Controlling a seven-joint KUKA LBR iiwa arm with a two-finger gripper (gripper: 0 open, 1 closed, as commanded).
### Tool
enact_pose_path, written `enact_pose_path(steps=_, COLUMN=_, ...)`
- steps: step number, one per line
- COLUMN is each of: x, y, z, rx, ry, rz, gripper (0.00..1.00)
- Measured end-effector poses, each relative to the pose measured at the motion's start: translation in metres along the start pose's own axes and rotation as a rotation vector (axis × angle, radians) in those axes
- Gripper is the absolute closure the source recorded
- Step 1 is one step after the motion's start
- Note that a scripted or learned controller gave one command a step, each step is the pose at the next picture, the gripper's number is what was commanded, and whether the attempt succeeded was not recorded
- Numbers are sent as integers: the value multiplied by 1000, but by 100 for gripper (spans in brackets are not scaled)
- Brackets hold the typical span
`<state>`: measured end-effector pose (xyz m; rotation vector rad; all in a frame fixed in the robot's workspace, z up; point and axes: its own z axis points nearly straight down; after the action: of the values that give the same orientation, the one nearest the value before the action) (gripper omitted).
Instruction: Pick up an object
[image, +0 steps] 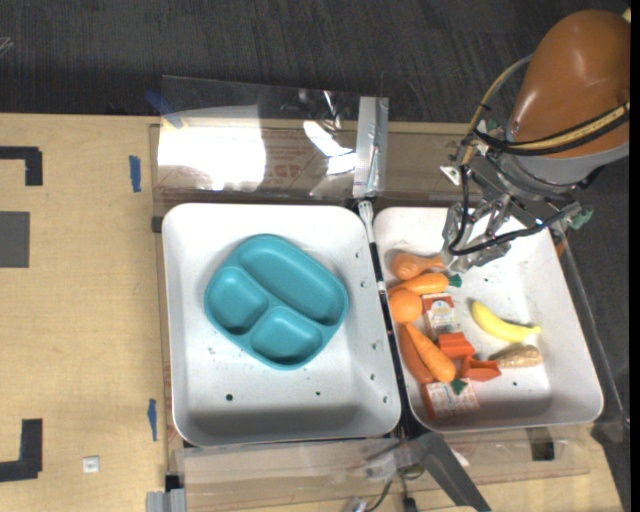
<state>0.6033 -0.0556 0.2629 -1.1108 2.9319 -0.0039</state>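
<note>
Camera view, contents as seen.

Left bin (190, 400): one teal divided tray (276, 300), lying flat near the middle.

Right bin (570, 390): a heap of toy food along its left side. Items: orange rounded piece (407, 265) at the top; carrot (428, 352) lying lengthwise below it; small printed carton (440, 313) between them; red block (458, 346); second carton (450, 398) at the near end; banana (503, 323) and a tan bread-like piece (512, 356) further right, apart from the heap.

Claw (462, 252): low over the upper part of the right bin, just beside the orange rounded piece. Whether it stands apart or together cannot be told; cables cross it. Nothing is seen held.

Step, as judged: approach or descent, object not yet lifted. The next move calls for settling squarely over one piece, likely the orange one, closing, then rising.
</note>
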Motion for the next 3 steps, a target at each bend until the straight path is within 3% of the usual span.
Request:
enact_pose_path(steps=1, x=-76, y=-6, z=31, rx=-3, ry=-3, rz=-109, gripper=100)
enact_pose_path(steps=2, x=-51, y=-41, z=15, rx=3, ry=-5, rz=-209, gripper=100)
enact_pose_path(steps=3, x=-104, y=21, z=32, rx=-6, ry=-3, rz=-167, gripper=100)
